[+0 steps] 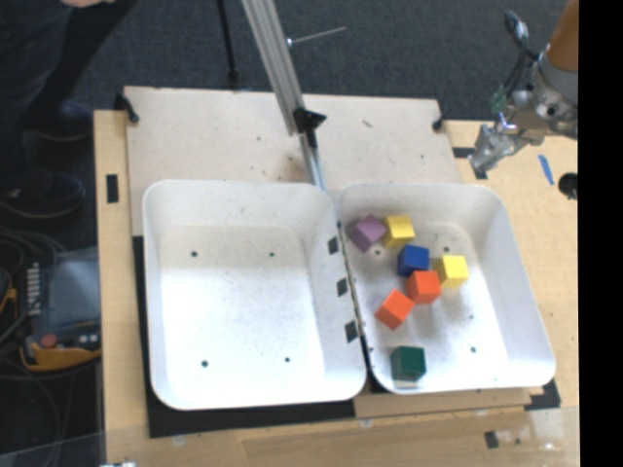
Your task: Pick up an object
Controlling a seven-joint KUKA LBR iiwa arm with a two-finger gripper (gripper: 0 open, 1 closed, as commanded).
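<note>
Tool (487, 154) hangs beyond the right bin (506, 222), partly cropped; its state is unreadable.

Two shallow white plastic bins sit side by side on the counter, a left bin (170, 251) and a right bin (506, 261). Seven small cube-shaped blocks are there in all: two yellow blocks (400, 229) (454, 269), two orange blocks (422, 286) (394, 308), one purple block (367, 233), one blue block (414, 259) and one dark green block (408, 363).
</note>
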